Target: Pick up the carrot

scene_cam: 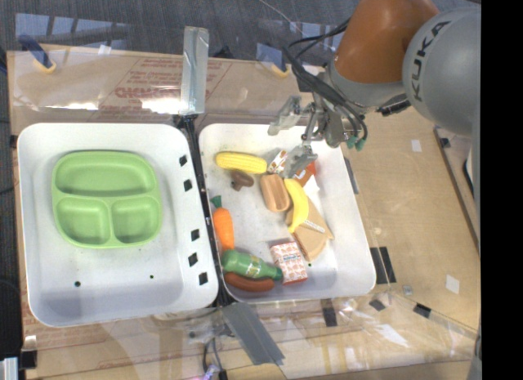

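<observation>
Carrot (223, 226) lies along left wall of right bin (359, 231), near its front. Gripper (304, 151) at bin's back edge, grip state unclear. Advice: cross bin, align fingers across carrot, avoid wall, descend.

Lighting even, bright overhead; glare on plastic sheeting (147, 84) at 11 o'clock; soft shadows; focus slightly soft throughout.

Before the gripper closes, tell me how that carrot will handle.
The carrot looks like smooth molded plastic, so probably stiff, light and a bit slippery. Its tapered round body may roll if nudged. It lies against the right bin's left wall, which could crowd one finger.
</observation>
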`<action>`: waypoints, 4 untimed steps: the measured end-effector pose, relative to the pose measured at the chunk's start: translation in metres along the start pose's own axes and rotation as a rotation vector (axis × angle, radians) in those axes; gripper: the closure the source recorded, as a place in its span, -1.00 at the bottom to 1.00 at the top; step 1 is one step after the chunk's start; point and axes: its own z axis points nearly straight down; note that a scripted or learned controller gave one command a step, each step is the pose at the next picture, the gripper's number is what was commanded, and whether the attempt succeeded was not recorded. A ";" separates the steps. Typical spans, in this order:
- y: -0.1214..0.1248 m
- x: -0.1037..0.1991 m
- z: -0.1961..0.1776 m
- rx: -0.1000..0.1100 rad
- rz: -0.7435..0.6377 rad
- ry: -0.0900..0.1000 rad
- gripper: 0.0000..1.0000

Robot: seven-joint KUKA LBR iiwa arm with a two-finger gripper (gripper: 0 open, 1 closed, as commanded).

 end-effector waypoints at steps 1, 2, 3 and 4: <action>0.019 0.060 0.085 -0.002 0.009 0.007 -1.00; 0.007 0.040 0.141 -0.002 0.179 0.005 -1.00; 0.009 0.037 0.129 -0.001 0.171 0.001 1.00; -0.057 0.032 0.027 0.003 0.009 -0.009 1.00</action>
